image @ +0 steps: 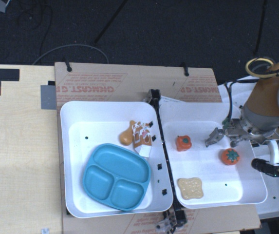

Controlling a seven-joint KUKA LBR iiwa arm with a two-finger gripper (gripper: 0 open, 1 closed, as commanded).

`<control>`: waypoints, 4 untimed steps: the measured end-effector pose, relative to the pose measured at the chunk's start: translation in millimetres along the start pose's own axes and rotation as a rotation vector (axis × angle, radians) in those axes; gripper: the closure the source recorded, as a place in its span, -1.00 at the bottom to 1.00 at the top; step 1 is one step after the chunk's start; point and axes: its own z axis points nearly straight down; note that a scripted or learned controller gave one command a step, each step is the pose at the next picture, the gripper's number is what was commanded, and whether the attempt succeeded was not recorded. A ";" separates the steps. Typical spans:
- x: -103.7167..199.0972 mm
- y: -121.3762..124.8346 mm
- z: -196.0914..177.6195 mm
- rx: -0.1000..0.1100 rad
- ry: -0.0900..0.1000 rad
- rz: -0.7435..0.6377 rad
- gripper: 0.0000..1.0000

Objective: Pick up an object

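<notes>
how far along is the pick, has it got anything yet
Early stage. Done: the arm has reached into the right bin, and the hand sits low over its floor. In hand: nothing shows between its fingers. It lies between the red-orange toy and the round orange toy, touching neither as far as I can tell. Left: closing on one object and lifting it; the flat beige piece also lies untouched.

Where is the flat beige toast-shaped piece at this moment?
The flat beige toast-shaped piece lies in the right white bin, near its front left corner, below the small orange-red round object.
</notes>
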 end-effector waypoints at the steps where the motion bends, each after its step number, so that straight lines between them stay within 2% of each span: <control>1: 1.1 -0.1 44.4 -0.001 0.000 0.000 -1.00; 2: 0.0 0.2 31.9 -0.004 -0.001 0.003 1.00; 4: 8.9 8.3 -60.9 -0.008 -0.002 -0.002 1.00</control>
